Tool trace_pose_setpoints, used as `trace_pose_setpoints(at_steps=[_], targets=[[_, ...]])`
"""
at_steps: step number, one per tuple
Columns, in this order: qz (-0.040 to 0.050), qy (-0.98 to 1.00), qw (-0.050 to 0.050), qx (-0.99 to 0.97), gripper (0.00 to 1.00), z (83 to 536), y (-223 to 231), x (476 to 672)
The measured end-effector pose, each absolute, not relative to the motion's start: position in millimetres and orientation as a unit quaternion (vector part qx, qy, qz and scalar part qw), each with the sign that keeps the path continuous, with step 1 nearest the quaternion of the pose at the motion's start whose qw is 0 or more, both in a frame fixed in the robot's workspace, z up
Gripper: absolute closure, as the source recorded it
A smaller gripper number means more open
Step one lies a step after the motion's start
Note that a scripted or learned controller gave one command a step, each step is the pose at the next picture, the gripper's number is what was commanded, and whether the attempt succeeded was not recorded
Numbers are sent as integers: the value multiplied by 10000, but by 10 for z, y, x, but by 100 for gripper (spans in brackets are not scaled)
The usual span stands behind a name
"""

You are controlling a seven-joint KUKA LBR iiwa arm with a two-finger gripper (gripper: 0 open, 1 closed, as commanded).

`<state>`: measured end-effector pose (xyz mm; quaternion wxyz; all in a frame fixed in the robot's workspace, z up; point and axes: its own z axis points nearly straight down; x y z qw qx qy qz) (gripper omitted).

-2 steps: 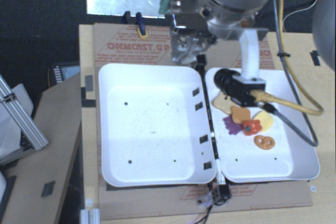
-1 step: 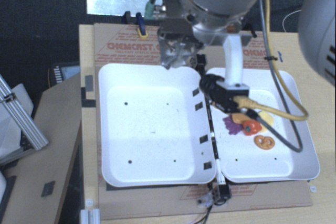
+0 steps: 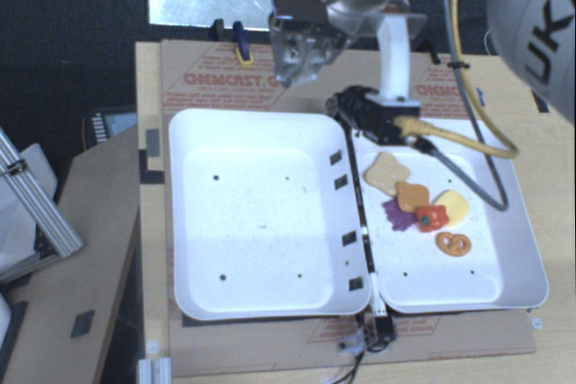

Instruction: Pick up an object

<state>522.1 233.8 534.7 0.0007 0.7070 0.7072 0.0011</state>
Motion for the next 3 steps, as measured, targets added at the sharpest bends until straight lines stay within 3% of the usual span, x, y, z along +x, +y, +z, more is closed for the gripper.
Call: trace_pose_setpoints(at_steps=[3], targets=[[7,7088,0,7054,100,5349,2344,5187]])
